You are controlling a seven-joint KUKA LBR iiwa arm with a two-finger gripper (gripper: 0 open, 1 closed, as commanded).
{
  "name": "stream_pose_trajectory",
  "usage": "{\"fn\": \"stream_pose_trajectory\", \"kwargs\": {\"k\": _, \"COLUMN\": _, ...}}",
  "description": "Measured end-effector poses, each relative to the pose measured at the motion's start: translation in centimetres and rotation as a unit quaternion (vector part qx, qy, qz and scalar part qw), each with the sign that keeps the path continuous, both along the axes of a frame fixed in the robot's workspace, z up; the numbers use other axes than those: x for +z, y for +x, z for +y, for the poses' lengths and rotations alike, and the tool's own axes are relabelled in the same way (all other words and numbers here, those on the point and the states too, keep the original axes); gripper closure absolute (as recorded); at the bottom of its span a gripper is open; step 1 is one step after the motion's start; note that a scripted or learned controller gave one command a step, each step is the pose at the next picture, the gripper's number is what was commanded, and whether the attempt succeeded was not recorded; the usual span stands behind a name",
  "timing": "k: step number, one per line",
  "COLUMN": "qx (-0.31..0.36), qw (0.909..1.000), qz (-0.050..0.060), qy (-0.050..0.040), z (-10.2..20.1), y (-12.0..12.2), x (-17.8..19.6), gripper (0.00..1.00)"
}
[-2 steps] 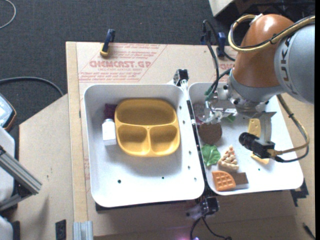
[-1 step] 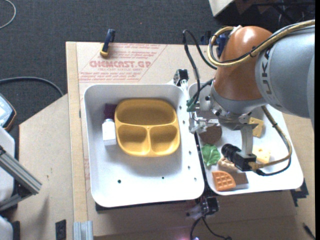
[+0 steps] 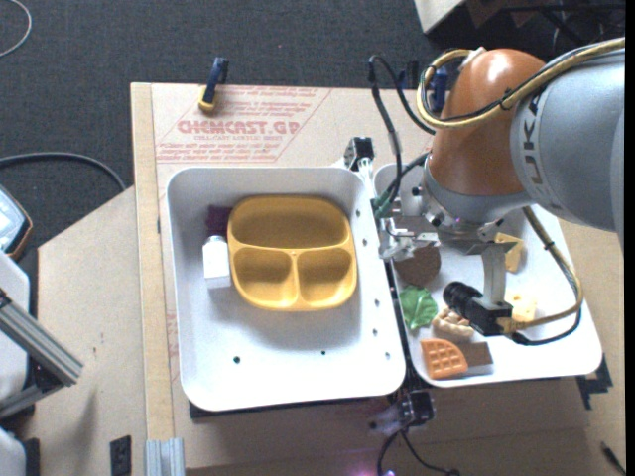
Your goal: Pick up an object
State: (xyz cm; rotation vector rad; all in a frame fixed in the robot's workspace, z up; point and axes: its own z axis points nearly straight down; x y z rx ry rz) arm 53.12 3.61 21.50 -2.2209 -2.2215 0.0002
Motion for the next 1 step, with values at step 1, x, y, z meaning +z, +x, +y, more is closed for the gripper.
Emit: {"fn": "stream_pose_trajectory", "kwargs": {"k": 1, "qx": 0.000, "qw": 1.0000, "qz": -0.002, "qy": 0.0000, "z": -0.18, "y": 0.37, "x": 1.85, "gripper": 1.00}}
